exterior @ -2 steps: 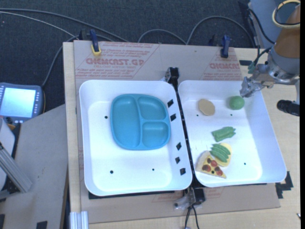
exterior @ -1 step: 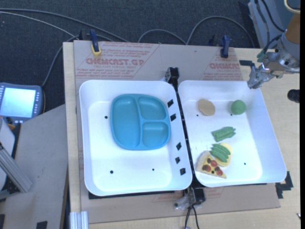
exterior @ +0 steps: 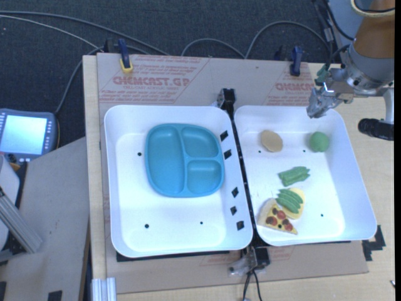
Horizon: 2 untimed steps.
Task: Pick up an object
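My gripper (exterior: pixel 317 107) hung over the right bin's (exterior: pixel 357 187) back rim, couldn't tell its finger state. The green ball (exterior: pixel 319 141) sat just below; figured it'd roll away if nudged off-centre.

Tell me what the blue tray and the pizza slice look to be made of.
Blue tray: likely moulded plastic, with one even colour, a soft sheen and rounded compartments. Pizza slice: looks like a toy, plastic or rubber, with flat painted-looking toppings; which of the two is unclear.
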Each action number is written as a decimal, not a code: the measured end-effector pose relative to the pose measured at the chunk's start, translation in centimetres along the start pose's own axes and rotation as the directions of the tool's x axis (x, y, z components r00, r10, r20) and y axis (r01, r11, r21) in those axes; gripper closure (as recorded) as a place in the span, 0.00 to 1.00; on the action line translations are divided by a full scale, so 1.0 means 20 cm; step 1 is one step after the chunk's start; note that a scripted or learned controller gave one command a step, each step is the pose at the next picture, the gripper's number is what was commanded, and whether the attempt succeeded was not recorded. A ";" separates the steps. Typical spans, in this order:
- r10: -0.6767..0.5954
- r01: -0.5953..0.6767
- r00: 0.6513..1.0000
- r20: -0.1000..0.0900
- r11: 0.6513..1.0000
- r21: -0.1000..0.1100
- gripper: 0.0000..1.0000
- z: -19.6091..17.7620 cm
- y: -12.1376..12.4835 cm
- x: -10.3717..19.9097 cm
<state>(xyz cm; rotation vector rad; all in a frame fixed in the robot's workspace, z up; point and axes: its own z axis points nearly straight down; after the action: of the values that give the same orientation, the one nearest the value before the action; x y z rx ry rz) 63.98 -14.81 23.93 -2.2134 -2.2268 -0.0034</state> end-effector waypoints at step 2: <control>-0.001 0.001 1.000 -0.001 1.000 0.003 1.00 -0.01 -0.17 0.60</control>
<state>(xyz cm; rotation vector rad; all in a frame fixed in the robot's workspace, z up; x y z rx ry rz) 60.57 -2.92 24.16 -2.2106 -2.2259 -0.0018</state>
